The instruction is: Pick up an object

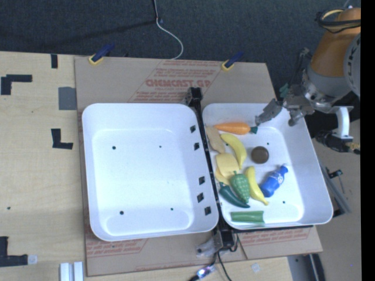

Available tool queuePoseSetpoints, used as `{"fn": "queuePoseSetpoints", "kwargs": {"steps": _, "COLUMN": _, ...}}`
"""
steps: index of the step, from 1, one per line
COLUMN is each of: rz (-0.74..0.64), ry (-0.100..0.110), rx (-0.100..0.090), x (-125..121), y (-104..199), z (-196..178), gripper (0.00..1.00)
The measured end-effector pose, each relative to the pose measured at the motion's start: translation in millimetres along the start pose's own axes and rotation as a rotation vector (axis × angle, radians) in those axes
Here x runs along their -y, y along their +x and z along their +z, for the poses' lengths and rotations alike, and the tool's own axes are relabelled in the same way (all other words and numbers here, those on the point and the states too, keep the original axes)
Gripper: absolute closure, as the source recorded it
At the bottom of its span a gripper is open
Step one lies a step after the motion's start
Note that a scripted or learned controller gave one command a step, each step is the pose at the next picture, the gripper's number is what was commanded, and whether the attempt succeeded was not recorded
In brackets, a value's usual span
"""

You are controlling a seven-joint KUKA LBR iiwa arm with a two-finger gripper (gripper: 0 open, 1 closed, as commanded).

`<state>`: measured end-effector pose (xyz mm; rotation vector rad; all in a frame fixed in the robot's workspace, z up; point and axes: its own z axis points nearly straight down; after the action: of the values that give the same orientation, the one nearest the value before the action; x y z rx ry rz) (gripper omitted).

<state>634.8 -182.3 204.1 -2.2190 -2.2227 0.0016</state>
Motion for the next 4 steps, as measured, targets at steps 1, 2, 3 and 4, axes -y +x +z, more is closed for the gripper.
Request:
{"fn": "queuePoseSetpoints", "kwargs": {"steps": 1, "rz": -0.001, "ry": 0.012, "rx": -0.004, "x": 19, "y": 33, "z": 113, "gripper": 0.00}}
{"fn": "queuePoseSetpoints", "kwargs": {"steps": 2, "rz": 0.001, "ry": 0.000, "rx": 0.000, "x": -5, "y": -3, "z": 121, "gripper": 0.00}}
{"fn": "queuePoseSetpoints", "kwargs": {"steps": 3, "rz": -0.003, "ry": 0.010, "rx": -0.001, "x": -32, "y": -3, "z": 121, "gripper": 0.00}}
{"fn": "queuePoseSetpoints", "kwargs": {"steps": 4, "rz": 0.000, "ry": 0.007, "rx": 0.000, "x": -32, "y": -2, "z": 121, "gripper": 0.00}}
